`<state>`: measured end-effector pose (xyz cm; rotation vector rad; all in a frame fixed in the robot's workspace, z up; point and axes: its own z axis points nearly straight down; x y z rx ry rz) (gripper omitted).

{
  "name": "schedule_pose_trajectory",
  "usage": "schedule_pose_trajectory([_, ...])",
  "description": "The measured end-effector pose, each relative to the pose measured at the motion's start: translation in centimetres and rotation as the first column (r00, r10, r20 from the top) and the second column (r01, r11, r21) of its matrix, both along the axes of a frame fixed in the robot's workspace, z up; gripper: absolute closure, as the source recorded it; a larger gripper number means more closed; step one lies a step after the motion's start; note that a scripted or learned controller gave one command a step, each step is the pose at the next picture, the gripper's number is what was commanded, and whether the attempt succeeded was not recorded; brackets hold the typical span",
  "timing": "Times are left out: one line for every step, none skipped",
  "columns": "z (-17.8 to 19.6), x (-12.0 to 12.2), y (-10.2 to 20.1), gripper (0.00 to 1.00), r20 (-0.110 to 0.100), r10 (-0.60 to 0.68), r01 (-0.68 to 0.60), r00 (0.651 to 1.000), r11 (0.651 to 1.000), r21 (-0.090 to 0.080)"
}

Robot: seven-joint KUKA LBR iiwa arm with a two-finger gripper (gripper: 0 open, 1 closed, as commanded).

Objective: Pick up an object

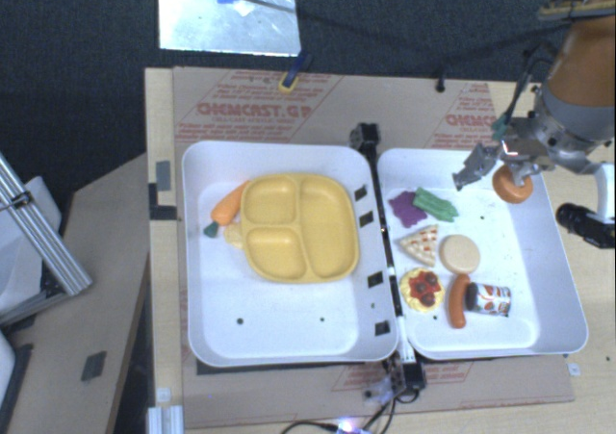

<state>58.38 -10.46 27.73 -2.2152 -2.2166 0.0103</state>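
- Camera view: your gripper (pixel 493 168) hangs over the far part of the right bin (pixel 553 259). You cannot tell from here whether it is open, closed or gripping anything.
- An orange round piece (pixel 513 188) sits just beside the gripper, at its near right; whether they touch is unclear.
- Your candidate objects in the right bin: a purple piece (pixel 407 208) touching a green piece (pixel 435 202), both left of the gripper; nearer, a pizza slice (pixel 421 245) just beside a tan round piece (pixel 460 253).
- Near end of that bin: a yellow disc with red topping (pixel 422 289), a sausage (pixel 457 299) and a small can (pixel 489 299) lying on its side, close together.
- Left bin (pixel 207 259): a yellow divided plate (pixel 294 227) in the middle, with a carrot (pixel 227 205) touching its far left edge.
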Motion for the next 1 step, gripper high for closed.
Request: schedule_pose_trajectory([0.65, 0.17, 0.01, 0.00, 0.011, 0.002, -0.002, 1.000, 1.000, -0.001])
